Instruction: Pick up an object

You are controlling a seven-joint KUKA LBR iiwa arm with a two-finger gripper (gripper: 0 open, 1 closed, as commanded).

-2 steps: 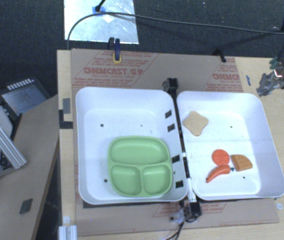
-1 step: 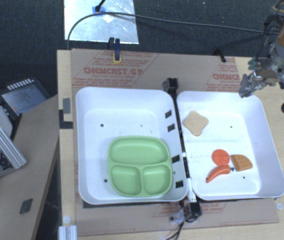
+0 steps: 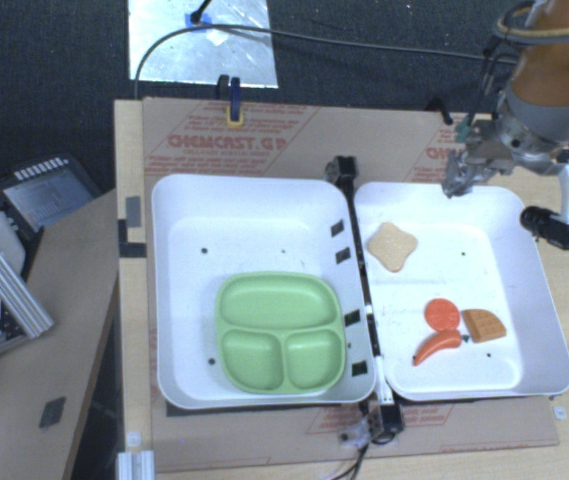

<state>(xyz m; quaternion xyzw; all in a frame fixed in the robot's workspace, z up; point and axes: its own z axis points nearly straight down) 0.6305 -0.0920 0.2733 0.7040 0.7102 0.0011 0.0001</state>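
Gripper (image 3: 457, 183) over right bin (image 3: 539, 268) rim, 1 o'clock corner; finger state indeterminate. Nearest object: toast (image 3: 391, 245), at gripper's 8 o'clock, well apart. Carrot (image 3: 436, 347), long axis 2–8 o'clock, farther, near 6 o'clock.

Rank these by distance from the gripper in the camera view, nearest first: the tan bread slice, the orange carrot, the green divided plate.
From the gripper:
1. Tan bread slice, upper left of the right bin.
2. Orange carrot, lower part of the right bin.
3. Green divided plate, in the left bin.
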